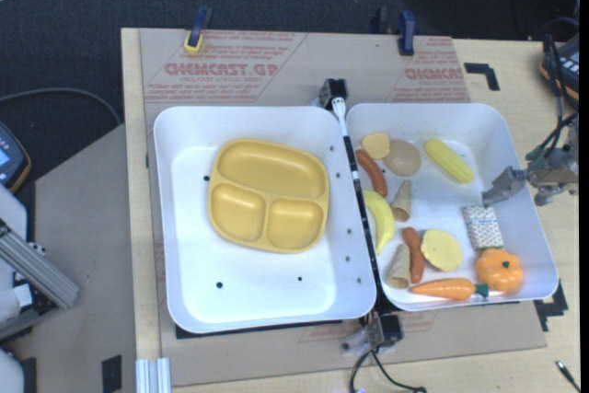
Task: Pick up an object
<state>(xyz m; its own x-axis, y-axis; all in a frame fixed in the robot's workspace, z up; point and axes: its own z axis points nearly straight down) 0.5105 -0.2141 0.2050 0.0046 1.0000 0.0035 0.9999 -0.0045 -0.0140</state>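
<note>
The right white bin [488, 120] holds several toy foods. Among them are a corn cob [448, 159], a banana [379, 216], a carrot [444, 289], an orange pumpkin [499, 269] and a white patterned packet [482, 225]. My gripper [506, 186] reaches in over the bin's right rim. It hangs just above the packet and to the right of the corn, and nothing shows in its grasp.
A yellow divided plate [269, 195] lies in the left white bin [184, 281]. More items crowd the right bin's left side: two red sausages [371, 172], two cones [402, 194], a beige round piece [402, 158] and a yellow slice [442, 249]. Clamps [406, 32] grip the board's far edge.
</note>
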